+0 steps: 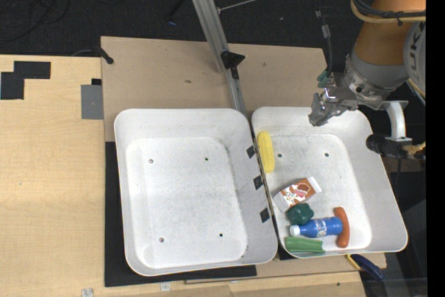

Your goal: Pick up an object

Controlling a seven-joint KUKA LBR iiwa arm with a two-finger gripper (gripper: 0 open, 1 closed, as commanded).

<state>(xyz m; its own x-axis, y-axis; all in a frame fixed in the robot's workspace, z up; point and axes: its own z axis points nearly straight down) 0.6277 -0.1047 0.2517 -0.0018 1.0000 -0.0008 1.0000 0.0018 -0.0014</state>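
Observation:
My gripper (320, 115) hangs over the far edge of the right bin (361, 170), well above its floor, with nothing seen between its tips. Along the bin's left wall lies a yellow corn cob (265, 151). Toward the near side sit a white and orange packet (300, 192), a dark green lump (300, 213), a blue bottle (318, 227), a green pod (304, 245) and an orange-red sausage (341, 227). All of these lie well to the near side of the gripper.
The left bin (182, 188) stands beside the right one, with black clips along the shared wall. A slanted metal rail (212, 24) runs from the back down to the bins' junction. A black fitting (389, 144) juts in at the right bin's right rim.

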